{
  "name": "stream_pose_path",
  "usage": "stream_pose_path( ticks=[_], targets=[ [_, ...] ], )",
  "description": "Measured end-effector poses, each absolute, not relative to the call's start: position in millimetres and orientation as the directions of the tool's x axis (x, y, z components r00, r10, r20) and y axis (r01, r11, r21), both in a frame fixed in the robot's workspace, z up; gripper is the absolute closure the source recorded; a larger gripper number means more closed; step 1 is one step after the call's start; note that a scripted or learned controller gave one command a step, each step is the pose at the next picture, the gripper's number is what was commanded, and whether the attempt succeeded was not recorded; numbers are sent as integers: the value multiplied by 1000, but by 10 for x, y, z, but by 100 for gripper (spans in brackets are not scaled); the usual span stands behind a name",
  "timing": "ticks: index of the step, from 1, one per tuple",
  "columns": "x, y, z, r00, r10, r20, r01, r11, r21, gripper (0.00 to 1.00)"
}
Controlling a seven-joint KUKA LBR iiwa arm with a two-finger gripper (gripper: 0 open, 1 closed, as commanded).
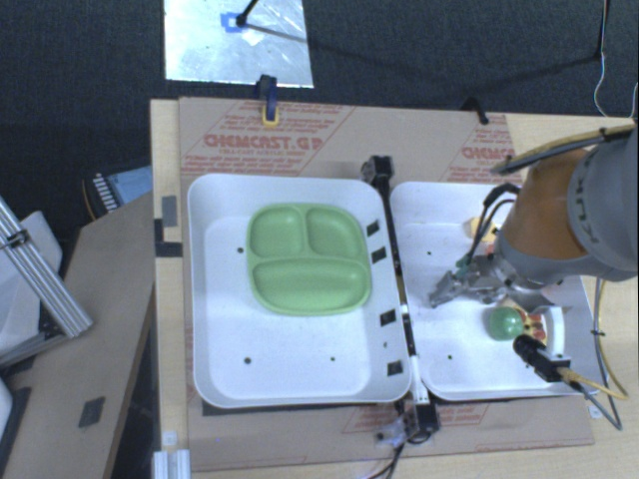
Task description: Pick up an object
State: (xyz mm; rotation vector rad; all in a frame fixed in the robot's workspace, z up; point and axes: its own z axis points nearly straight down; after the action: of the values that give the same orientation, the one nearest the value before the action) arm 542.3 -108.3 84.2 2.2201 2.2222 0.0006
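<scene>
Lying beside fingers (pixel 446 289): green ball (pixel 504 323).

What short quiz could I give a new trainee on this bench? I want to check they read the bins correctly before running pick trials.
1. True or false: the green divided plate lies in the left bin.
2. Which bin is the gripper over?
3. Multiple choice: the green ball lies A) on the plate, B) in the right bin close to the arm, C) off the bench.

Key: 1 true; 2 the right bin; 3 B.
</scene>
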Motion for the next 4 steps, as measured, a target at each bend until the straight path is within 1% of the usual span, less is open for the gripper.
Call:
stream_pose_path(
  ticks=[1,2,3,4],
  targets=[
    [5428,-1084,949,-1,1000,0,1000,1,2,100],
    [5471,-1124,1388,-3,1000,-1,1000,3,5,100],
    [5466,-1159,1826,-3,1000,-1,1000,3,5,100],
    [5467,-1056,2355,-5,1000,-1,1000,5,5,100]
  ],
)
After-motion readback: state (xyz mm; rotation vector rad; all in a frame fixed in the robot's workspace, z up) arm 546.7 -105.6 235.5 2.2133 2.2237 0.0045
